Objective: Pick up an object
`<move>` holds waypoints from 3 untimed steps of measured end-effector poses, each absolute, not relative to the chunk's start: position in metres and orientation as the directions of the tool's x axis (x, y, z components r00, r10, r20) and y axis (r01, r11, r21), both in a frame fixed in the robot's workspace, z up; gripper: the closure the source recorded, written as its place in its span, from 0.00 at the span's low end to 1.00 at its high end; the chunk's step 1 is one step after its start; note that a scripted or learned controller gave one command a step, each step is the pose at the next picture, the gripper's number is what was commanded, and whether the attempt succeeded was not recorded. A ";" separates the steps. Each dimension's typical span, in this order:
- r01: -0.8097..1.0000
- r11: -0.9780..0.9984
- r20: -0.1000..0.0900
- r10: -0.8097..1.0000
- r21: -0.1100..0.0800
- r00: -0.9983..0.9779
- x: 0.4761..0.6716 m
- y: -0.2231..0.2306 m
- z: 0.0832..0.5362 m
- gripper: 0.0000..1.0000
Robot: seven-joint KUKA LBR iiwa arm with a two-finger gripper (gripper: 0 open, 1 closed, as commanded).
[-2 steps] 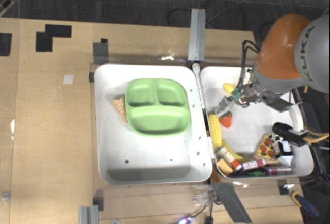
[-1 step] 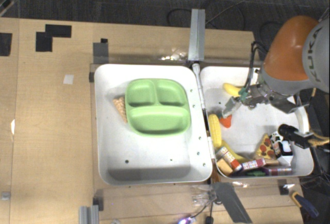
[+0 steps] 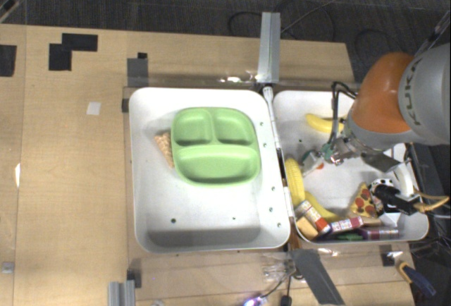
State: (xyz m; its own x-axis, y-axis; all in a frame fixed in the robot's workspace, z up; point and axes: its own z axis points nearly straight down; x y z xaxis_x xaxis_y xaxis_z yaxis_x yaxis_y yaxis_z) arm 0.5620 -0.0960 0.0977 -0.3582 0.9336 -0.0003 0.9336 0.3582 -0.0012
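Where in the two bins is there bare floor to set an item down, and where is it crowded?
Left bin: bare floor in front of the green divided plate, up to the near wall. Right bin: a small bare patch at the middle, between the corn cob and the pizza toy; the near edge is crowded, and the arm overhangs the far half.

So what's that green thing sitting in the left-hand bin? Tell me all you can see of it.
It is a green divided plate, plastic by the look of it, roughly rectangular with rounded corners. It has three compartments: two small ones along the far side and one wide one nearer the camera. It lies flat, right side up, in the upper middle of the left white bin. A tan, speckled object pokes out beside its left edge.
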 end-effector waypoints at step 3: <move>0.959 0.283 0.001 0.959 0.000 -0.283 0.602 -0.033 0.183 1.00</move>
